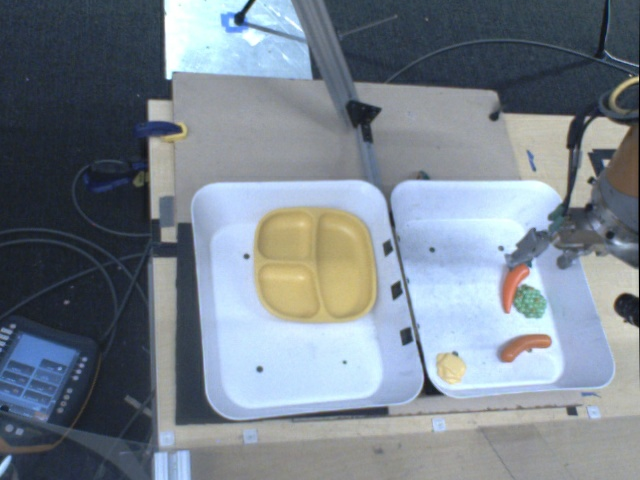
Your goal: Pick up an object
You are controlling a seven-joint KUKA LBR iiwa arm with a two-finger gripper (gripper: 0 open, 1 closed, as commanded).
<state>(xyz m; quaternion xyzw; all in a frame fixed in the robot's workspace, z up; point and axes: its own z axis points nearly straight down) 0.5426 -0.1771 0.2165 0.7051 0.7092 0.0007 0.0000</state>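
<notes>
In the right bin (470,218) an orange-red sausage (512,286) stands on end against a green broccoli piece (530,302). A second sausage (525,347) lies flat near the bin's front right. A small yellow food piece (451,367) rests at the front left corner. My gripper (546,255) hangs over the bin's right side, just above and right of the upright sausage. It is open, with one finger (522,248) slanting toward the sausage's top and nothing between the two.
The left bin (220,368) holds a yellow divided plate (315,264). A grey pole (330,48) slants across the back of the bench. Cables and a handheld pendant (40,368) lie on the floor at left.
</notes>
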